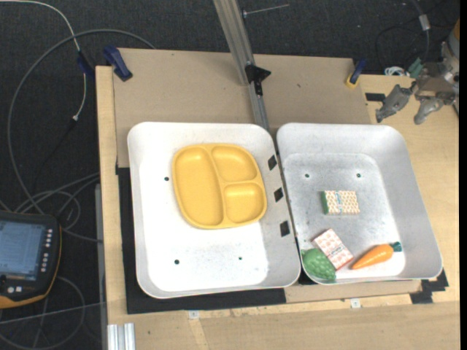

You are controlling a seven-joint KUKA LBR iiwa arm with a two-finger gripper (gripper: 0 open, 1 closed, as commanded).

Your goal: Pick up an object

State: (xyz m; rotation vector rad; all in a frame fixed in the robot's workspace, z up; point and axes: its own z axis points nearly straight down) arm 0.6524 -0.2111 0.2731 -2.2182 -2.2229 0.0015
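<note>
My gripper [407,111] hangs at the far right, above the bench beyond the back right corner of the right bin [408,159]. Its two fingers are spread apart with nothing between them. In the right bin lie a green-edged patterned sponge [341,202] near the middle, a small red-and-white packet [333,248] toward the front, a green leafy toy vegetable [319,264] at the front left corner and an orange carrot [375,255] at the front right. The gripper is well away from all of them.
The left bin [153,246] holds a yellow divided plate [218,184]. A metal pole [237,42] slants across the back of the bench between the bins. Blue clamps [117,63] sit at the bench's back corners. A teach pendant [25,257] lies off the bench at left.
</note>
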